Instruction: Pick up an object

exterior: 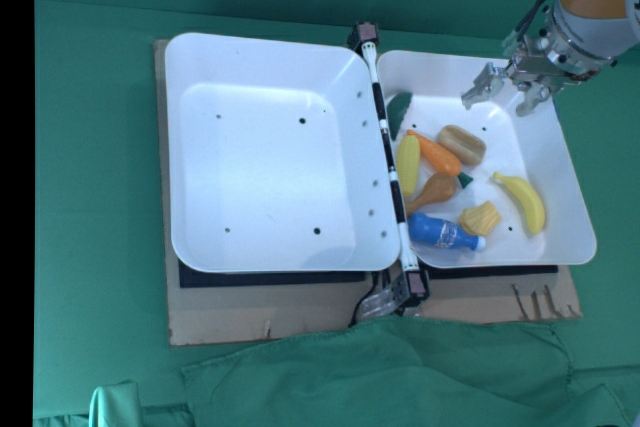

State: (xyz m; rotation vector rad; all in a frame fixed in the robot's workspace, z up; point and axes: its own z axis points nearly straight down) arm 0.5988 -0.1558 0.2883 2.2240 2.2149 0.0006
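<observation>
1. The things I could pick all lie in the right bin, gathered in its lower left half. A bread roll sits highest, near the bin's middle.
2. Just left of the roll lies a carrot, slanting down to the right, and left of that an ear of corn lies along the bin's left wall.
3. Below the carrot is a brownish pear-shaped piece, and below that a blue bottle rests on its side near the front wall.
4. A small yellow ridged piece lies just right of the bottle, and a banana lies further right, apart from the others.
5. A dark green thing sits in the bin's upper left corner; I cannot tell what it is.
6. My gripper hangs over the bin's upper right part, well apart from the food, its two fingers spread with nothing between them.
7. The left bin sits beside the right one, the two joined along a black-and-white bar.
8. Both bins rest on a cardboard sheet over green cloth.
</observation>
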